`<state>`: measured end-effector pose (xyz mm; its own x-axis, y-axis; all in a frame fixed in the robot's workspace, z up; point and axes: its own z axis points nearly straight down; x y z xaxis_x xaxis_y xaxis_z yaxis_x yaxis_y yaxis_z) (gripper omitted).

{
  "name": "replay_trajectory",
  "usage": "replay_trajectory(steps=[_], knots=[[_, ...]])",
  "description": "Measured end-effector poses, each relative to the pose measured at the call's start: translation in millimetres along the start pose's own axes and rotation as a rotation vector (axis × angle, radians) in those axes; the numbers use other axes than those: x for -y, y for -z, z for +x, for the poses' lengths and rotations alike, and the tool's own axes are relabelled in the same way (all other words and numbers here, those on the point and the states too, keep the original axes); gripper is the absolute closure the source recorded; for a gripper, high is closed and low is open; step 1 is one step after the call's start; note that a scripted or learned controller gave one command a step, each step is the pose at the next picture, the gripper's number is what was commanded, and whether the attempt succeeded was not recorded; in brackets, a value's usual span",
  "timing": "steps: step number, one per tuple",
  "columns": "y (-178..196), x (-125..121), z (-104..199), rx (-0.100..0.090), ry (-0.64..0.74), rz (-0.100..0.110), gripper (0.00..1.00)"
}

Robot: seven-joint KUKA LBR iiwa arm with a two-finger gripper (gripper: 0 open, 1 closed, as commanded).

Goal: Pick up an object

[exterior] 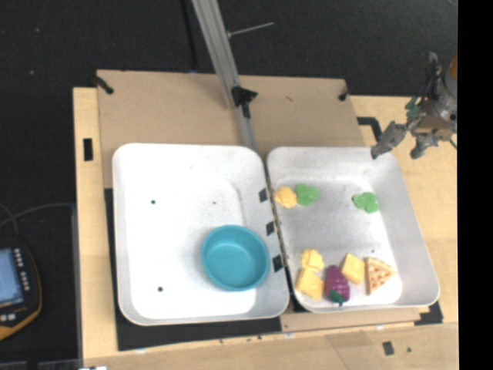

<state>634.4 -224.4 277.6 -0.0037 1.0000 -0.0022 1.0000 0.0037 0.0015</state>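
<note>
My gripper hangs at the far right edge of the view, above the back right corner of the right bin. Its two fingers are spread apart with nothing between them. In the right bin lie a green piece, another green piece beside a yellow-orange piece, and along the front a cluster of yellow cheese blocks, purple grapes, a yellow cube and a pizza slice. A teal bowl sits in the left bin.
A grey metal pole slants from the top of the view down to the gap between the bins. The bins rest on a brown board on the bench. A handheld controller lies at the far left.
</note>
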Motion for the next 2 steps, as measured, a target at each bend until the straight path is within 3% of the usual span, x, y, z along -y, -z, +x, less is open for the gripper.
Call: replay_trajectory(steps=[1,2], knots=[[0.1,0.2,-0.4,0.001,0.001,0.001,0.0],[-58.5,3.2,1.1,0.001,-0.002,0.001,0.0]])
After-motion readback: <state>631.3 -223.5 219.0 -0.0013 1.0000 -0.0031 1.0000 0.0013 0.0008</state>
